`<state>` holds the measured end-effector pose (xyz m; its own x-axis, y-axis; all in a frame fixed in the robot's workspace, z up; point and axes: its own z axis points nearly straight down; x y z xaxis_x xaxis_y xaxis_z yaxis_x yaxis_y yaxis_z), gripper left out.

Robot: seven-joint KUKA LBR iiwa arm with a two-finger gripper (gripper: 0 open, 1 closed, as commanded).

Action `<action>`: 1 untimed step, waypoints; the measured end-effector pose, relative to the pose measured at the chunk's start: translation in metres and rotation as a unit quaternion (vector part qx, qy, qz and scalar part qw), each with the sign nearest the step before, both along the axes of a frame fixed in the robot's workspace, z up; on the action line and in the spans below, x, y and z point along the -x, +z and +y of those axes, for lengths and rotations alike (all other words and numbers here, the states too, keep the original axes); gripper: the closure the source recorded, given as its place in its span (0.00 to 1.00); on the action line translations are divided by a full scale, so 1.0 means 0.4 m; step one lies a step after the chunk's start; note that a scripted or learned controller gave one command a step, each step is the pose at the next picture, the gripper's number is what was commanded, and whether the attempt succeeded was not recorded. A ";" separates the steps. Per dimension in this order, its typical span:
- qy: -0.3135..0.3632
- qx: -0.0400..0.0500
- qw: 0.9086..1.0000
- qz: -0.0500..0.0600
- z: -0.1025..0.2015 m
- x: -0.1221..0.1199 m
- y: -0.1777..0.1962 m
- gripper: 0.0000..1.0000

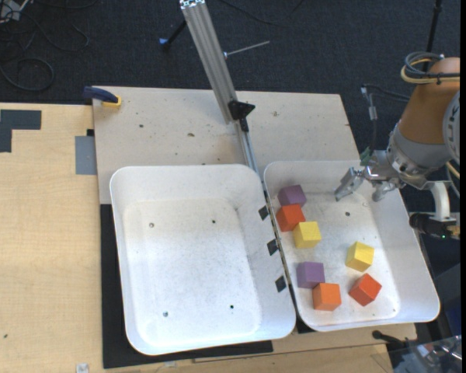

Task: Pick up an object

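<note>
Table (295, 123) with two white bins; right bin (408, 239) holds seven blocks. Gripper (365, 189) spread wide, holding nothing, over its far edge, near purple block (292, 194).

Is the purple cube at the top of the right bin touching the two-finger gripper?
No, the purple cube lies apart from the gripper, with bare floor of the right bin between them.

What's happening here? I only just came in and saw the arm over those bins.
A grey and orange robot arm reaches in from the right to pick up an object. Its gripper sits with fingers spread over the back of the right bin, holding nothing. Seven blocks lie in that bin; the nearest are a purple block and an orange block. None has been lifted yet.
</note>
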<state>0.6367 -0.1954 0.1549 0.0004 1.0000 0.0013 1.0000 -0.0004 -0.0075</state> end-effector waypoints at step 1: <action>0.001 0.000 1.000 0.001 0.001 0.000 -0.162 0.00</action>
<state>0.6367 -0.1948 0.0899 -0.0008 1.0000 0.0022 1.0000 0.0008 -0.0089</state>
